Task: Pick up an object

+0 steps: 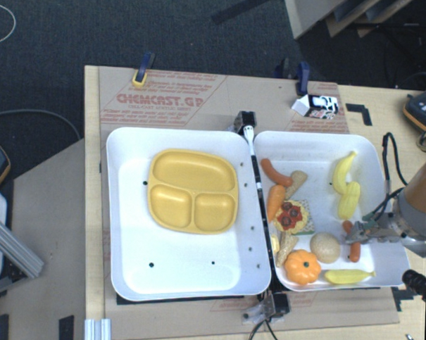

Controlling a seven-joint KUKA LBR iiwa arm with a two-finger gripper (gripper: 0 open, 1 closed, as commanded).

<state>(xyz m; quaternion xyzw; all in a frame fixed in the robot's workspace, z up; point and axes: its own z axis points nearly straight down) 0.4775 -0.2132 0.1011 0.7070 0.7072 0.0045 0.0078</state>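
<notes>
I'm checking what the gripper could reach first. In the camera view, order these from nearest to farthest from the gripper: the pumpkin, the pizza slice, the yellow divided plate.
Measured from the gripper in the right bin:
1. Pumpkin, at that bin's front.
2. Pizza slice, mid-bin, toward the divider.
3. Yellow divided plate, over in the left bin.

Two bins side by side on bench [92,196]. Left bin [124,267]: divided tray [193,191], far of centre. Right bin [389,261]: sausage [276,172] and carrot [275,201] along left wall, bananas [346,182] far right, pumpkin [302,267] near left, ball [325,247] just right and beyond it.
</notes>
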